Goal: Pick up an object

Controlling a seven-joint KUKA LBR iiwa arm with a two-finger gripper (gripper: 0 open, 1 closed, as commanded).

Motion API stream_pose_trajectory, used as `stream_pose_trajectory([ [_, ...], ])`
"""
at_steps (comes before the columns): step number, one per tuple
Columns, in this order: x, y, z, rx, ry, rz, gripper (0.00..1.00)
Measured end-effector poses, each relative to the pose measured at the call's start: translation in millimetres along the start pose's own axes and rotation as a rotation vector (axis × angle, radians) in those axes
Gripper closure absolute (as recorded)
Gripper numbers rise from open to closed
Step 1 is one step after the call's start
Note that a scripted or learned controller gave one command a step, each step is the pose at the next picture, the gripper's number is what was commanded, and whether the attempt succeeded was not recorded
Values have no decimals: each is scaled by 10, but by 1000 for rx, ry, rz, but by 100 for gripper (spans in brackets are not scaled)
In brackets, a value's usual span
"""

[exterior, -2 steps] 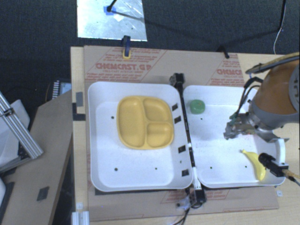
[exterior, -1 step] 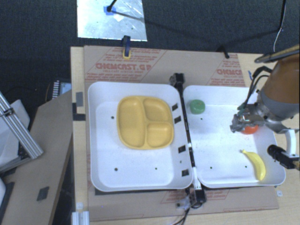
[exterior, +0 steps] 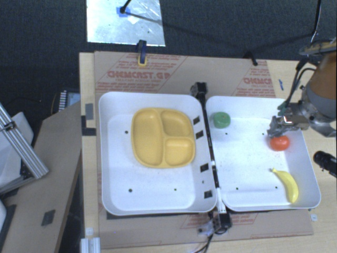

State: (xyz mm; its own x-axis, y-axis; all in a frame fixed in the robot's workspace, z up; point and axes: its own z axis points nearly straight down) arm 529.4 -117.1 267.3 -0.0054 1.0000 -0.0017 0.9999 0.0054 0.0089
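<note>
From where I stand, the gripper [exterior: 277, 132] hangs just above the red tomato [exterior: 279, 143] near the right bin's [exterior: 247, 196] far right side, its opening impossible to tell, and this toy looks light, smooth, round, best pinched across its middle.

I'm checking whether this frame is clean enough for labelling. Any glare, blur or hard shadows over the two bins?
Camera view: lighting is even and soft, with only faint shadows beside the yellow plate and banana; the white bins look bright but not washed out; the shiny sheet at the top reflects light; the hand above the tomato looks slightly blurred.
</note>
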Motion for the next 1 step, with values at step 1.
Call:
stream_pose_trajectory([
  [1, 513, 223, -45, 5, 3, -5, 100],
])
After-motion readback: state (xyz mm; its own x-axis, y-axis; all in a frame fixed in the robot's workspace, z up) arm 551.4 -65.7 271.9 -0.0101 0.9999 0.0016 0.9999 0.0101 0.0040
